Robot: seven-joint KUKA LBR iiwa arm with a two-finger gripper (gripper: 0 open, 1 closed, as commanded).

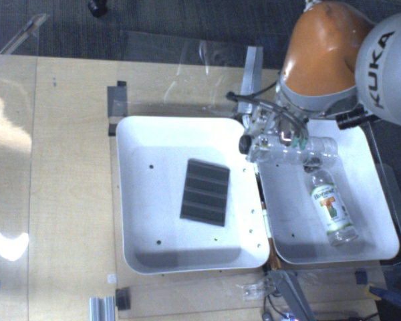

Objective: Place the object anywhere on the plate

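The bottle (330, 206), clear plastic with a green and orange label, is lying on its side in the right bin (381, 246). It sits in the middle-to-lower part of that bin, with one end pointing toward roughly 11 o'clock and the other toward 5 o'clock.

The plate (205, 192) is a dark, ribbed, rectangular thing lying flat in the middle of the left bin (140, 246), well apart from the bottle, off at the bottle's 9 o'clock.

The gripper (275, 139) hangs over the top left corner of the right bin, right by the wall where the two bins meet, at about 11 o'clock from the bottle and near its upper end. Honestly can't tell how it's set; it's just a shiny blur. Nothing is visibly held in it.
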